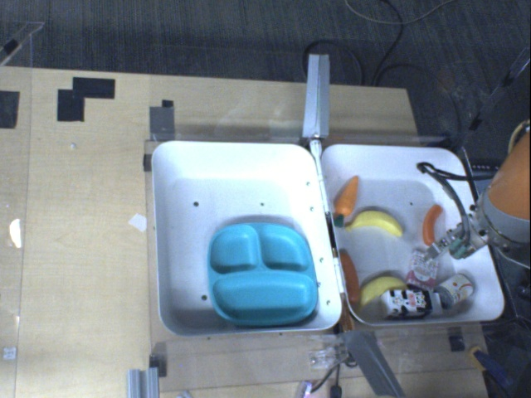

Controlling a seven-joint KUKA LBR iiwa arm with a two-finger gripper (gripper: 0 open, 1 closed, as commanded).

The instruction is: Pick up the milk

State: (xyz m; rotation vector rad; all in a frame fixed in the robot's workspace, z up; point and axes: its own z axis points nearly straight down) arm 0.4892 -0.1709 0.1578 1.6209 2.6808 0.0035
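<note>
Milk (pixel 407 303) — label unreadable — beneath end effector (pixel 425 268)

Grey arm (pixel 508 222) with orange band, black cables, and pale end effector (pixel 427 265).

Milk (pixel 407 303) hemmed by banana (pixel 381 286)

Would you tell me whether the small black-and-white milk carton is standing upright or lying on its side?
Lying on its side: the small black-and-white milk carton rests lengthwise on the right white bin's floor, beside a yellow banana.
</note>
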